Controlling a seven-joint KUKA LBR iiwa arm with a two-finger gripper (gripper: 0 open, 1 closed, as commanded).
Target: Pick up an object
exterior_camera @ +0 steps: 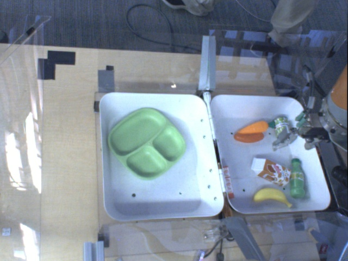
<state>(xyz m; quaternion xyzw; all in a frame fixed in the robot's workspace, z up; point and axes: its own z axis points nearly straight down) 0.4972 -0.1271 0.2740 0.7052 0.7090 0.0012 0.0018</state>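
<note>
My pincer (296,136) hangs spread over the right bin (239,200), beside the can (280,125), pinching nothing; every object remains unpicked.

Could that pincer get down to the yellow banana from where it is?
Probably yes. The banana lies alone near the right bin's front edge with nothing on top; the pincer hovers near the carrot.

The arm (338,110) reaches in from the right edge at mid-height, its orange band just visible, with the gripper (291,136) extended leftward and angled slightly down.
</note>
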